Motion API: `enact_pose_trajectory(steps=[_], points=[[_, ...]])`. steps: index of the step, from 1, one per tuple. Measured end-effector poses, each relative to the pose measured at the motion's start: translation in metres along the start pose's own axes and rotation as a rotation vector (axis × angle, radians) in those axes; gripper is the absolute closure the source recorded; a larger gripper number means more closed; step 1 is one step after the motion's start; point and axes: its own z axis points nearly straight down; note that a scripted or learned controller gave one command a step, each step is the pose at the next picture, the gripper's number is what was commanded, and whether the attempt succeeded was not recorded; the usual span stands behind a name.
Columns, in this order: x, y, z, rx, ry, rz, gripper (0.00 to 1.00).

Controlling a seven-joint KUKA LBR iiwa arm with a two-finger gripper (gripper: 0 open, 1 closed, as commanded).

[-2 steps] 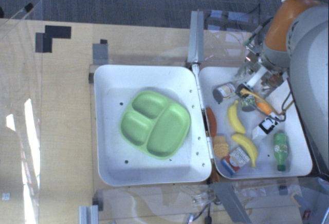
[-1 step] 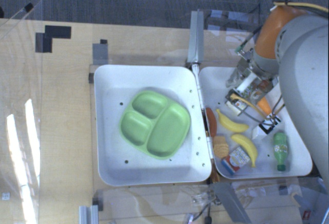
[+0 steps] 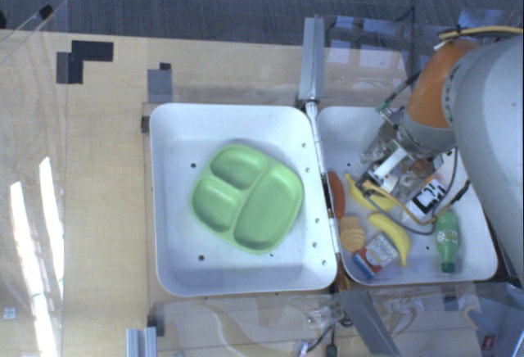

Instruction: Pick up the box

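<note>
You have a crowded bin to work in, and that is where trouble can come from. The gripper (image 3: 386,173) sits low in the right bin (image 3: 354,119), in the right part of the frame, just over a yellow banana (image 3: 370,193). If it closes there, it may grab that banana and not the box. It may also push things around and bump the box away.

The box (image 3: 377,252) is small, with red, white and blue on it. It lies at the bottom edge of the right bin, in the lower right of the frame. It is below the gripper in the picture and a little to the left, and it is apart from it. A second banana (image 3: 391,234) lies between them and touches the box's upper right side. A round cookie (image 3: 351,232) sits just to the box's left. So the box is squeezed in, and a grab could catch the banana or slip off the box's edge. The bin wall is close too, so the gripper could hit it.

A green bottle (image 3: 446,239) stands further right, away from the box.

You cannot tell from this view whether the gripper is spread or pressed together. Nothing is seen held in it.
</note>
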Motion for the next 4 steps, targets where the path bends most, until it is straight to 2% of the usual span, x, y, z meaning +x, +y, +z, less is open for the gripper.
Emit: enact_pose_trajectory(steps=[1, 2, 3, 4], points=[[0.045, 0.028, -0.092, 0.003, -0.005, 0.191, 0.00], [-0.008, -0.027, -0.007, 0.007, -0.008, 0.193, 0.00], [-0.070, -0.036, -0.007, 0.007, -0.007, 0.253, 0.00], [-0.044, -0.018, -0.001, 0.001, -0.001, 0.339, 0.00]])
